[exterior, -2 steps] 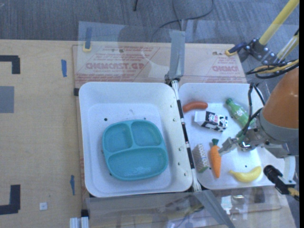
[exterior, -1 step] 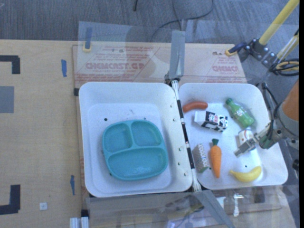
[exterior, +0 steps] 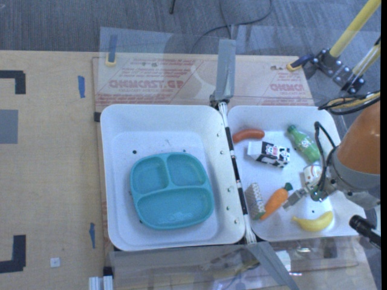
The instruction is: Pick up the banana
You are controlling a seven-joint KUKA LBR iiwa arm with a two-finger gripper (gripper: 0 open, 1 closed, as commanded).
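- Gripper (exterior: 307, 196): you find it low in the right bin (exterior: 275, 118), near the front right corner; whether it is wide or narrow you cannot tell, and nothing is seen held in it.
- Banana (exterior: 313, 222): yellow, lying flat just in front of the gripper, apart from it, close to the bin's front wall. Not yet picked.
- Carrot (exterior: 275, 202): orange, green-topped, just left of the gripper; keep clear of it.
- Further out: a black-and-white carton (exterior: 268, 153), a green bottle (exterior: 304, 144), a sausage (exterior: 248, 135).
- Left bin (exterior: 118, 122): holds a teal divided plate (exterior: 172, 190); of no concern here.
- Advice, as judgement: shift toward the front wall, centre over the banana's thick middle, close across its width, not its length. The curved skin may slip, and the wall leaves you little room.
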